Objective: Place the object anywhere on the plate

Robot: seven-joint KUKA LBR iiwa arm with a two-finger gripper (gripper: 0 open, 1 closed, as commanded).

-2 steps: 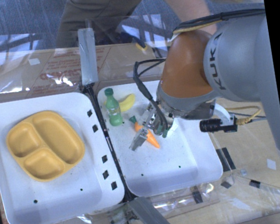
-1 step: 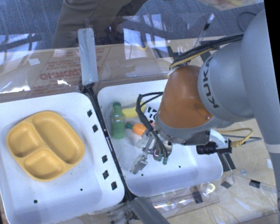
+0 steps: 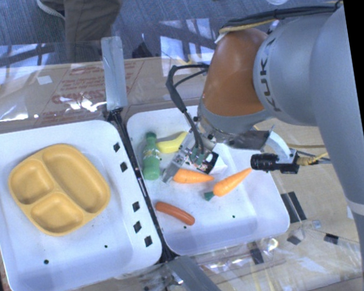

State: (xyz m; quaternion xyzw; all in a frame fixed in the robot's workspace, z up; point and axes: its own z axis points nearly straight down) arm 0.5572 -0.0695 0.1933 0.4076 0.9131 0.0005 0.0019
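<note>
Down in the right bin (image 3: 270,220), about mid-floor: left carrot (image 3: 190,176), lying flat, tip toward the bin's right edge, not on the plate. Directly over its far side, gripper (image 3: 194,158), low and close, seemingly touching it. Spread or pressed together? Cannot tell from up here, and no clear sign of the carrot being pinched.

Just beside, toward the right edge: right carrot (image 3: 232,182), slanted, green stub end near the first carrot's tip. Closer to the near edge, by the bin's left wall: sausage (image 3: 175,213), lying apart from both carrots. Up along the left wall toward the far edge: green bottle (image 3: 150,158), with a yellow piece (image 3: 171,143) just beside it.

Over in the left bin (image 3: 24,272): yellow plate (image 3: 59,188), three compartments, sitting toward the far-left corner, well apart from the carrot, with nothing on it.

Reaching in over the right bin's far-right corner: grey arm (image 3: 307,73), orange band (image 3: 233,78) above the wrist.
</note>
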